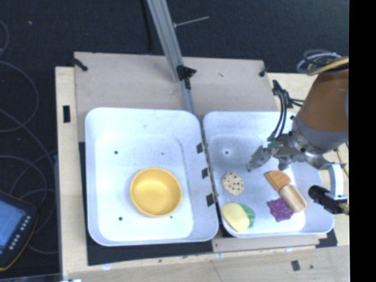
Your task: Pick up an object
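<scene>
My gripper (262, 157) hangs over the right bin (235, 128), its fingers spread open with nothing between them. Just below and left of it lies a tan cookie with dark chips (233, 184). To its lower right rests an orange-and-tan cylinder (285, 190), beside a purple lump (280, 210). A yellow-and-green round toy (237, 216) sits at the bin's front edge. In the left bin (106, 134) stands a yellow bowl (155, 191).
A slanted metal pole (167, 37) rises from between the bins at the back. The arm's orange band and grey wrist (326, 113) cover the right bin's far right corner. A tablet (12, 228) lies off the bench at lower left.
</scene>
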Motion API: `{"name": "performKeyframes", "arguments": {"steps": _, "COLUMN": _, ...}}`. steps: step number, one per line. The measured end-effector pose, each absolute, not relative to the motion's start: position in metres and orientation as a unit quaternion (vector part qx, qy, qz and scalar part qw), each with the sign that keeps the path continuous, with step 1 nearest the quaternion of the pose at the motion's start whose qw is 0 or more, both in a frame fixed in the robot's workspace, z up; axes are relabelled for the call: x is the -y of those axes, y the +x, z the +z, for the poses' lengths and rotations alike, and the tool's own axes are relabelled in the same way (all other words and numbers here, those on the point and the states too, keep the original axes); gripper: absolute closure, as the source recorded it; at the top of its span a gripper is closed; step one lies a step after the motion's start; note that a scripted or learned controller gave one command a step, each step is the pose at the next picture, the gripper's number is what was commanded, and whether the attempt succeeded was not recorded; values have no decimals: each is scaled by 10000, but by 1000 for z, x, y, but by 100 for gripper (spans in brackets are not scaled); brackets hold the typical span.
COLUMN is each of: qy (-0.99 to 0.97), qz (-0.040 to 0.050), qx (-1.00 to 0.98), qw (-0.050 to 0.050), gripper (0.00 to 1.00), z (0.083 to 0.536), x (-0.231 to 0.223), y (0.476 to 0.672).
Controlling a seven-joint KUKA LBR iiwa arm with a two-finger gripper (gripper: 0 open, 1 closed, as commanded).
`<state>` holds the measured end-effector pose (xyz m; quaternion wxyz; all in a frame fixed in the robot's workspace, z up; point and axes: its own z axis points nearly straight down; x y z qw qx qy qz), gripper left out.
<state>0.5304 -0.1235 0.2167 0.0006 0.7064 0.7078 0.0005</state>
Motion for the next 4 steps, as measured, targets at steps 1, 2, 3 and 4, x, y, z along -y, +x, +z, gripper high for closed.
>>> {"name": "performKeyframes", "arguments": {"steps": 1, "qy": 7074, "qz": 6, "qx": -7069, "qw": 9, "gripper": 0, "z": 217, "x": 124, "y": 530}}
{"name": "performKeyframes", "arguments": {"steps": 2, "qy": 7078, "qz": -18, "qx": -7064, "qw": -13, "gripper": 0, "z": 156, "x": 124, "y": 537}}
{"name": "performKeyframes", "arguments": {"steps": 3, "qy": 7084, "qz": 7, "qx": -7058, "qw": 21, "gripper": 0, "z": 106, "x": 125, "y": 538}}
{"name": "performKeyframes", "arguments": {"steps": 4, "qy": 7104, "qz": 28, "qx": -7038, "qw": 39, "gripper": 100, "z": 120, "x": 126, "y": 540}}
